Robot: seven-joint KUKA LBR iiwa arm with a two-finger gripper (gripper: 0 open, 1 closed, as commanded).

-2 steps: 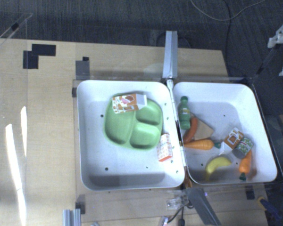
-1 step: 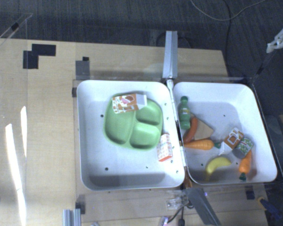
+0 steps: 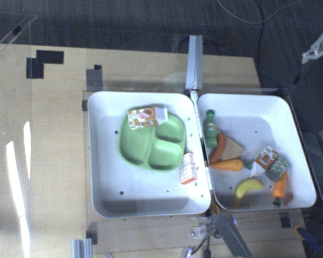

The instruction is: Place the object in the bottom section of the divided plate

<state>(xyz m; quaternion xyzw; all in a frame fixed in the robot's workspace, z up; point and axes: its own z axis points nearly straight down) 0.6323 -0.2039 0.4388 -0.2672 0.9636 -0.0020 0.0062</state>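
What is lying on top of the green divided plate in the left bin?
A small carton lies across the far edge of the green divided plate. The plate's other sections are bare. The carton covers whatever part of the plate is beneath it.

Green divided plate [image 3: 151, 141], white bins [image 3: 105, 198], orange carrots [image 3: 227, 165], yellow banana [image 3: 248, 187], green bottle [image 3: 210, 123].

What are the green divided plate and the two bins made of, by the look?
Divided plate: likely moulded plastic, matte to satin, with an even green colour and soft rounded section walls. Left bin and right bin: probably thin formed plastic, smooth and slightly glossy, with rounded corners and rolled rims. Painted metal can't be ruled out.
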